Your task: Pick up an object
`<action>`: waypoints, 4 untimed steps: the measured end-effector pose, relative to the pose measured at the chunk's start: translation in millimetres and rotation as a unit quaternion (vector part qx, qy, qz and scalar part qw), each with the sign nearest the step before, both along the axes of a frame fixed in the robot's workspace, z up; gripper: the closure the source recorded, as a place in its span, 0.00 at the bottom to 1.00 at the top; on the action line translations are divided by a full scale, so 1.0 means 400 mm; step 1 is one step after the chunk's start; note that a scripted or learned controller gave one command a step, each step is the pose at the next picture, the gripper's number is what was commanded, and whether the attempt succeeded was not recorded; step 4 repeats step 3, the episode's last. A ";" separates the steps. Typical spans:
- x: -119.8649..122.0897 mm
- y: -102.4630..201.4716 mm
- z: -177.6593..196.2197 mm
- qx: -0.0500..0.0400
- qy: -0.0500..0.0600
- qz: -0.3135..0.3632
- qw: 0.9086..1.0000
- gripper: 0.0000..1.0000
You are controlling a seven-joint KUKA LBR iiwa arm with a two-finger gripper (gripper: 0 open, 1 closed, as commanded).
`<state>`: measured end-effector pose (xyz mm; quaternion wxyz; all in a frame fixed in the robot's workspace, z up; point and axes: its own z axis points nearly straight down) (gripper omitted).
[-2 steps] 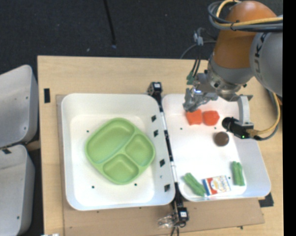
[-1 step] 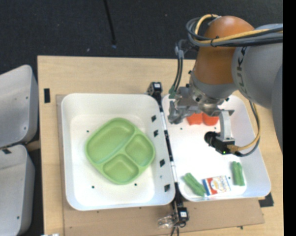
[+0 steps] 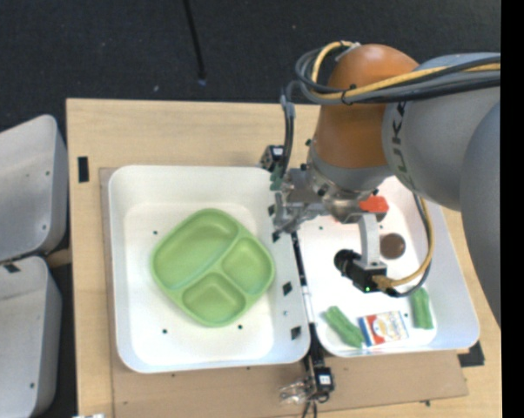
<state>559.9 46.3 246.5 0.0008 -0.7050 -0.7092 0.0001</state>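
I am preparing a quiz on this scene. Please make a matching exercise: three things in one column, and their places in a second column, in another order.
Things:
1. green divided plate
2. brown round object
3. red and white packet

Places:
A. right bin, near its front edge
B. left bin
C. right bin, just right of the arm's wrist

Pairs: 1-B, 2-C, 3-A

We saw a matt, smooth green plastic divided plate (image 3: pixel 212 266) in a white plastic bin (image 3: pixel 123 259) with a dull sheen. The bench (image 3: pixel 166 120) looked like pale, matt wood. The arm's orange band (image 3: pixel 358 111) was glossy.
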 end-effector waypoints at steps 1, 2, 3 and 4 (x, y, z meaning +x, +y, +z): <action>-0.081 0.089 -0.037 0.000 0.001 0.000 1.000 1.00; -0.113 0.093 -0.036 0.000 0.000 -0.002 1.000 1.00; -0.112 0.093 -0.036 0.000 -0.001 -0.003 1.000 0.00; -0.112 0.093 -0.036 0.000 -0.001 -0.003 1.000 0.00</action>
